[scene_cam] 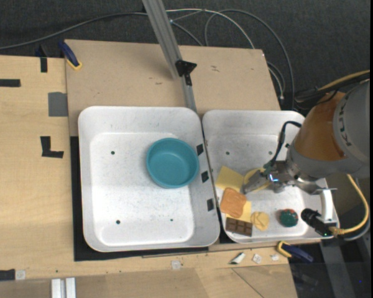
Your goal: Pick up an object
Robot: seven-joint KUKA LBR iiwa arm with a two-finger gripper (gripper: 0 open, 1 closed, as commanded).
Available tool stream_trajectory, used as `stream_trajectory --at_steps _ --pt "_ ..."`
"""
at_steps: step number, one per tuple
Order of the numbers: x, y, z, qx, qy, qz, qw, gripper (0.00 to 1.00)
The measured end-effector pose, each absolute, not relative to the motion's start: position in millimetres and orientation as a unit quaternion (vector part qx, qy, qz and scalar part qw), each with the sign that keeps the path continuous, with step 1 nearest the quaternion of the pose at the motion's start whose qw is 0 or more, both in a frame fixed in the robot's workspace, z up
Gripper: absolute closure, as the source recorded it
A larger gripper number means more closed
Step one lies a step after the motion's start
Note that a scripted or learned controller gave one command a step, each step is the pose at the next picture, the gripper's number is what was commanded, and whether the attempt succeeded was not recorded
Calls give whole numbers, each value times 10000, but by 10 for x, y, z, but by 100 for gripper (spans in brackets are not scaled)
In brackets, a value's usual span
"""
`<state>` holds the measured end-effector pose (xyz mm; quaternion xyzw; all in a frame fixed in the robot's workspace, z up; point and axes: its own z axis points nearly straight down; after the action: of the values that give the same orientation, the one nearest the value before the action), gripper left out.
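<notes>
My gripper (256,182) reaches low into the right bin (236,126) from the right, its tip beside a yellow cheese-like wedge (230,178). Just below lie an orange toast-like piece (234,202), a brown chocolate-bar piece (239,227), a small yellow lump (260,219) and a dark green round object (288,217). A teal bowl (171,162) rests upright in the left bin (99,129). The fingertips are blurred against the wedge, and whether anything is between them cannot be made out.
A grey pole (165,33) slants down from the top to the seam between the bins. Cables (236,17) loop behind the bench. A blue-yellow clamp (71,54) sits at the board's back left corner, another clamp (292,251) at the front right.
</notes>
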<state>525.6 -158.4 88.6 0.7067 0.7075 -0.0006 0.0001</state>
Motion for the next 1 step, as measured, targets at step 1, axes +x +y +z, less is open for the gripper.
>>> stream_trajectory --at_steps 1 --pt "5255 -1575 992 7063 7079 -4 -7 100"
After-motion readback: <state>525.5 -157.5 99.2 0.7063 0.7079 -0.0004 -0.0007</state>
